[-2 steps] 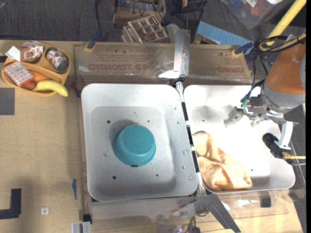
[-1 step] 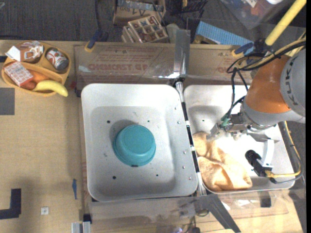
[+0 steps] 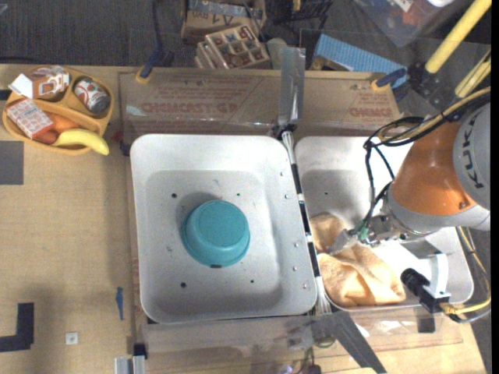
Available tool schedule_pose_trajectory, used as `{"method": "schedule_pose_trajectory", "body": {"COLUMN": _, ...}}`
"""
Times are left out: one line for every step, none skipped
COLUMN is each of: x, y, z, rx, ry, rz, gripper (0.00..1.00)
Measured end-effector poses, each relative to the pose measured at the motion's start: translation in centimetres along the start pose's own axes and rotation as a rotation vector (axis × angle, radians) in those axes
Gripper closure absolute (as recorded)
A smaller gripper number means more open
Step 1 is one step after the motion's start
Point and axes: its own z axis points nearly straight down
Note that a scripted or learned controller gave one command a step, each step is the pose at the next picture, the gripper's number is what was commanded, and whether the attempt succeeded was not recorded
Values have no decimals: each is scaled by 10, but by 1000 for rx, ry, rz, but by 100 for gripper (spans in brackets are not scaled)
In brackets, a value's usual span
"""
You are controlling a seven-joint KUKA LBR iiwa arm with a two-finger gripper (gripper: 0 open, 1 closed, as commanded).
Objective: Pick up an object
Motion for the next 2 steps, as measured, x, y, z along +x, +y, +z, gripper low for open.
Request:
{"method": "schedule_pose_trajectory", "body": {"x": -3, "y": 1, "z": -11, "rx": -6, "ry": -3, "rz": 7, "gripper": 100}}
{"method": "schedule_pose_trajectory", "body": {"x": -3, "y": 0, "z": -11, "rx": -6, "ry": -3, "rz": 7, "gripper": 0}}
